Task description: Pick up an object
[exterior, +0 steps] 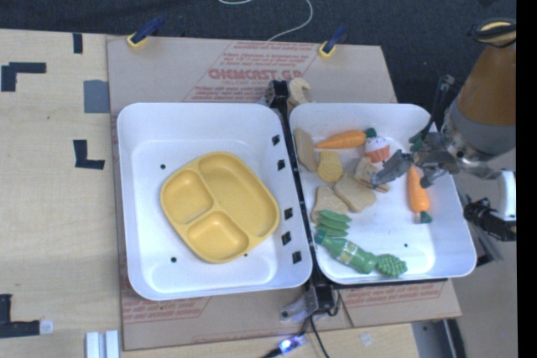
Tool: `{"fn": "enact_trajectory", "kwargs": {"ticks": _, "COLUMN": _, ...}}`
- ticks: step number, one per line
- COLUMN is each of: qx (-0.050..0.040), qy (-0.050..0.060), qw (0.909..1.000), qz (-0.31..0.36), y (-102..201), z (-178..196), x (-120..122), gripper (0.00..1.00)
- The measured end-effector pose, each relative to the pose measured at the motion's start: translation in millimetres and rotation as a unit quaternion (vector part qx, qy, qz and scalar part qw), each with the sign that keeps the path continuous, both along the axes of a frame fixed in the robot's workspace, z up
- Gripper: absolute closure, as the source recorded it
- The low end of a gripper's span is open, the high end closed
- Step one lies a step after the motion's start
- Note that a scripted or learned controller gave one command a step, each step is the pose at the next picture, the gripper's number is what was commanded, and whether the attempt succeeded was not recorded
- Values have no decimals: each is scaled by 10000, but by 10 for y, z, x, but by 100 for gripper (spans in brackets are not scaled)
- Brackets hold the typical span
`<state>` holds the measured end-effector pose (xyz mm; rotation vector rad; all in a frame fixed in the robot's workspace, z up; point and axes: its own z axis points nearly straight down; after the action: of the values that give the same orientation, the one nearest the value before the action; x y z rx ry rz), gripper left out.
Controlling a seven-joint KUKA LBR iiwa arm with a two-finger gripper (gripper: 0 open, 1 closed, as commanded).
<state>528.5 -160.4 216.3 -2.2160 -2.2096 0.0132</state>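
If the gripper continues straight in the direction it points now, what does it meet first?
Probably the small red-and-white toy or the tan bread-like pieces beside it, just ahead of the gripper; depth is unclear from above.

Single fixed overhead camera, slanted down, both white bins (pixel 134 180) in frame.

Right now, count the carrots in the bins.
2. One carrot lies near the right bin's far side; the other carrot lies near its right wall, by the tool. More may hide beneath the arm.
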Motion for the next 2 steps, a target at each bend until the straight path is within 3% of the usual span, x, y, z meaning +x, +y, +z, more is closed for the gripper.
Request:
{"fn": "enact_trajectory", "kwargs": {"ticks": 1, "qx": -12, "qy": -62, "qw": 10000, "qz": 18, "y": 2, "z": 66, "x": 28, "gripper": 0}}
{"fn": "enact_trajectory", "kwargs": {"ticks": 2, "qx": -10, "qy": -43, "qw": 10000, "qz": 20, "y": 14, "z": -373, "x": -7, "gripper": 0}}
